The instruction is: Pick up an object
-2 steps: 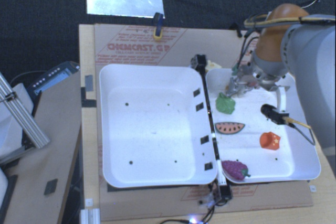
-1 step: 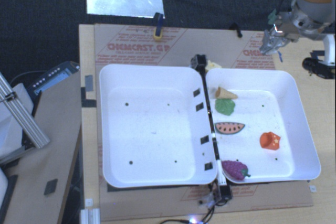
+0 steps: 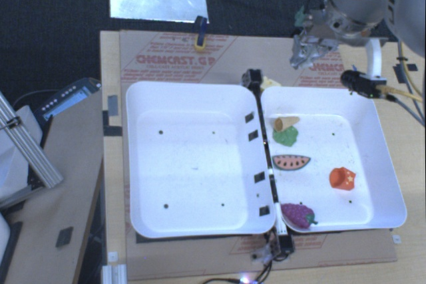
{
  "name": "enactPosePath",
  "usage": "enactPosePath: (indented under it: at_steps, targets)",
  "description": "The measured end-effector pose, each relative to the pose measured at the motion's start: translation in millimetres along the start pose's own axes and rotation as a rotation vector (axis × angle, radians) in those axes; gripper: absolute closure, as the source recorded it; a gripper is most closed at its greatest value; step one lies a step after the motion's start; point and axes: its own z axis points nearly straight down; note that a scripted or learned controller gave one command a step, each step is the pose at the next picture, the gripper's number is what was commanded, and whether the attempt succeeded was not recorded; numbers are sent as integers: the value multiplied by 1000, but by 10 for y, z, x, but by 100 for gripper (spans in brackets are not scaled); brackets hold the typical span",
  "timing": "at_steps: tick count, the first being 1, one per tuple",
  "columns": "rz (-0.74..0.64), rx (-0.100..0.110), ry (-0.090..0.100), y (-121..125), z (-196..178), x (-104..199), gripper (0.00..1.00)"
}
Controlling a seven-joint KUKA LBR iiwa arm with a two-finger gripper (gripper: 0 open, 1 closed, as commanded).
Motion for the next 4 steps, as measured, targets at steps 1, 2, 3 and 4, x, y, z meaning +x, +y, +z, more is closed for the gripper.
enactPosePath:
  at_steps: [1, 2, 3, 4]
  targets:
    - [3, 8, 0, 73, 584, 663, 100]
    - [1, -3, 2, 95, -102, 1459, 100]
    - [2, 10, 0, 78, 657, 2321, 100]
    - [5, -14, 5, 21, -1081, 2525, 100]
